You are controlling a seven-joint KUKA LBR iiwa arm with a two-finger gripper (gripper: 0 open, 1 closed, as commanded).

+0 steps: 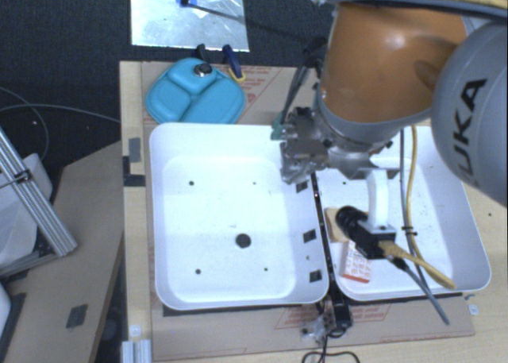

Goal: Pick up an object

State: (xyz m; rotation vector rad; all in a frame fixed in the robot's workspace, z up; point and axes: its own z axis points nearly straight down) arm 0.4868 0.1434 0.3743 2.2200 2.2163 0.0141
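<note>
Brush (350,220) is the likely thing to pick, and it lies in the right bin (468,234), at its left side, close to the wall between the two bins.

Going from the left: the left bin (171,195) offers nothing useful to grasp, so a descent on that side would bring up nothing, in my judgement. The gripper (302,155) hangs above the dividing wall, toward the far end, and whether it is apart or together I cannot tell, because the big wrist covers it. It holds nothing that I can see. If it goes straight down from here, it may strike the wall or slide off to the wrong side. It should first move to the right and nearer.

The things in the right bin lie crowded. A white piece (378,195) stands just beside the brush head, and a red and white packet (357,263) lies near it. A grasp there could catch two things together, or push one away. The thin handle may also slip out or turn.

The brush has a dark head and a long pale yellow handle that runs to the near right, over the bin rim.
</note>
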